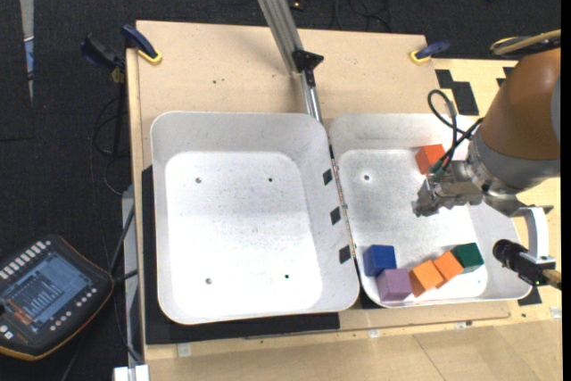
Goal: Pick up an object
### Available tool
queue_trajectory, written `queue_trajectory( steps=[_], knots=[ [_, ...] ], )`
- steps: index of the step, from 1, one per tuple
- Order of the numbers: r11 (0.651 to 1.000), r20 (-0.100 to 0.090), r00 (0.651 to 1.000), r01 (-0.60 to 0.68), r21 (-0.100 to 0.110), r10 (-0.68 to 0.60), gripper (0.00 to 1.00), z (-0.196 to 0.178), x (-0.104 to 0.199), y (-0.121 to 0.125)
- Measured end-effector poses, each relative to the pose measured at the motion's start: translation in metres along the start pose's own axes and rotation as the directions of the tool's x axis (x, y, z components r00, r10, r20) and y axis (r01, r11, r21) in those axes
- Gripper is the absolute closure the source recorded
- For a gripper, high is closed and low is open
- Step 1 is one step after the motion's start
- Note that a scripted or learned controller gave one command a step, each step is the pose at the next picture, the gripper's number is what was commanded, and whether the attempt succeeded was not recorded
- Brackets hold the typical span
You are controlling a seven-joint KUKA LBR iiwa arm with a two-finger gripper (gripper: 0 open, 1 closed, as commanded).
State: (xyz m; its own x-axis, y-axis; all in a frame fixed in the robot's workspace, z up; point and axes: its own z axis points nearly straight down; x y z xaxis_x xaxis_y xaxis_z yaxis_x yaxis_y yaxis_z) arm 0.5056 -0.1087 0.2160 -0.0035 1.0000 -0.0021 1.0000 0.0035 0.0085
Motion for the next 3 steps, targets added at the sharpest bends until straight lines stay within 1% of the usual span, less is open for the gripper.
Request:
queue_trajectory(
  steps=[1, 2, 3],
  knots=[
    [1.000, -0.001, 1.000, 0.000, 0.009, 0.000, 1.00, 0.008, 0.000, 0.000],
    [1.000, -0.004, 1.000, 0.004, 0.009, -0.004, 1.00, 0.010, 0.051, -0.006],
    [1.000, -0.005, 1.000, 0.004, 0.009, -0.004, 1.00, 0.014, 0.105, 0.000]
  ],
)
